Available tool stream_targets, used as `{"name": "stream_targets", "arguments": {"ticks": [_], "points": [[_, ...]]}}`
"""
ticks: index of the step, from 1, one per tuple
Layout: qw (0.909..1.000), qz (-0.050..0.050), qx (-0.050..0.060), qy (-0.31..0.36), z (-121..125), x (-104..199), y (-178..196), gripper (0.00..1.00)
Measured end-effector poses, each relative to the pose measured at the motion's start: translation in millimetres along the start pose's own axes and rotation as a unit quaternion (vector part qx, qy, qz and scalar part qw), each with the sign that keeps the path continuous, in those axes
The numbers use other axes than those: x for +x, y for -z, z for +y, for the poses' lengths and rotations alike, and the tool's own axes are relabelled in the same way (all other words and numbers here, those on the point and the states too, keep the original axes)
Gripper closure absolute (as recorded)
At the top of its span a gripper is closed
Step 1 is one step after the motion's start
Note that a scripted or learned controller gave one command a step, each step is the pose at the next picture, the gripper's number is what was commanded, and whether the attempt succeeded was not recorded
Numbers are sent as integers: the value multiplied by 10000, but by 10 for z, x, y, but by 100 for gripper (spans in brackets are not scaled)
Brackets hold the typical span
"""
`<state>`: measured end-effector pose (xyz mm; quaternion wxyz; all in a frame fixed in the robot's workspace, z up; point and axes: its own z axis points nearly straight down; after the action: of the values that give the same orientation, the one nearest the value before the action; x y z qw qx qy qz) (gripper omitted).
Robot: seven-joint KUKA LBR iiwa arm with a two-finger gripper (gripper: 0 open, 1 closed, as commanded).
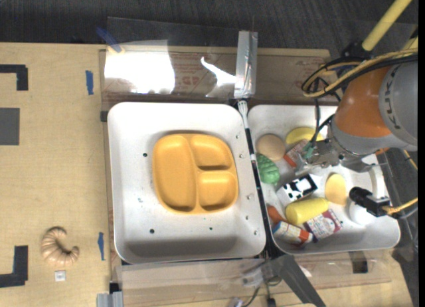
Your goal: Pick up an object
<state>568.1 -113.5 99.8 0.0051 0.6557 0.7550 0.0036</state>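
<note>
Camera view: a heap of small objects is seen in the right bin (385,232) — a tan egg-like piece (270,145), a green piece (268,169), a yellow block (307,209) and a labelled packet (323,224). The gripper (307,156) is lowered among them near the bin's upper middle, but whether its jaws are open or closed cannot be told. A yellow tray (195,171) is held in the left bin (133,133), and a croissant (59,245) lies well apart on the worktop (46,166).
</note>
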Motion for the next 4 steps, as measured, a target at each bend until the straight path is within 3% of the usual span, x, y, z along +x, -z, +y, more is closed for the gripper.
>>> {"name": "stream_targets", "arguments": {"ticks": [1, 2, 3, 4], "points": [[10000, 2, 7, 0, -4, 0, -8, 0], [9997, -4, 30, 247, 389, 30, -127, 0], [9997, -7, 4, 253, 408, 34, -11, 100], [9855, 15, 42, -1698, 642, 978, 862, 100]]}}
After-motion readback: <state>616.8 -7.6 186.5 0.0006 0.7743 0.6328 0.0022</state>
